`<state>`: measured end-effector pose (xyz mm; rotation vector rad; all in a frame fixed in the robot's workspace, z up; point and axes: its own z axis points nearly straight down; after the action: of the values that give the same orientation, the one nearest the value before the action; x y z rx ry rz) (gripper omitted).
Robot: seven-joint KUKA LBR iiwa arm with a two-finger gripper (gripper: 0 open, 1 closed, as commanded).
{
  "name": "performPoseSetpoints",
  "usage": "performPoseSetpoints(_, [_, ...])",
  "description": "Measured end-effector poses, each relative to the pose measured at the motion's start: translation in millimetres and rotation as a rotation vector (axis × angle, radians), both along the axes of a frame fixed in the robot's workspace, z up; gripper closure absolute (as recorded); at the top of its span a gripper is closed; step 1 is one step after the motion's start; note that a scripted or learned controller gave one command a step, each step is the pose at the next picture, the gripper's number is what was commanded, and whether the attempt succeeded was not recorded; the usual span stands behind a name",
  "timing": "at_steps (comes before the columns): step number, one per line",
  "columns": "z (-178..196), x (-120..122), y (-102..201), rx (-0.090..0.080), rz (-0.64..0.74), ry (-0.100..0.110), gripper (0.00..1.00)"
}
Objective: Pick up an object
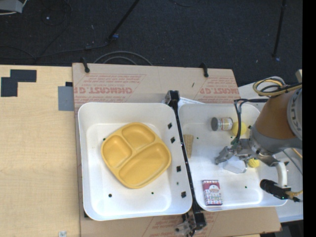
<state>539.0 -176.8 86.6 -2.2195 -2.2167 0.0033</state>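
Observation:
My gripper (pixel 228 155) is low in the right bin (pixel 197 116), near its middle, reaching in from the right. Just below and right of it lies a pale, whitish object (pixel 236 166), touching or nearly touching the gripper. A small yellow piece (pixel 254 163) peeks out beside the wrist. A small jar (pixel 221 124) with a grey lid lies on its side at the back of this bin, with a yellow object (pixel 242 129) next to it, partly hidden by the arm. A red and white box (pixel 211 191) lies flat near the front edge.
A yellow divided plate (pixel 136 154) lies in the middle of the left bin (pixel 94 181). A thin tan piece (pixel 188 143) rests by the right bin's left wall. The black divider (pixel 180 152) runs between the bins. The grey arm (pixel 276 122) covers the right bin's right side.

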Motion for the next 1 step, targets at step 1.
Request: performPoseSetpoints(1, [12.0, 1.2, -0.4, 0.000, -0.001, -0.003, 1.00])
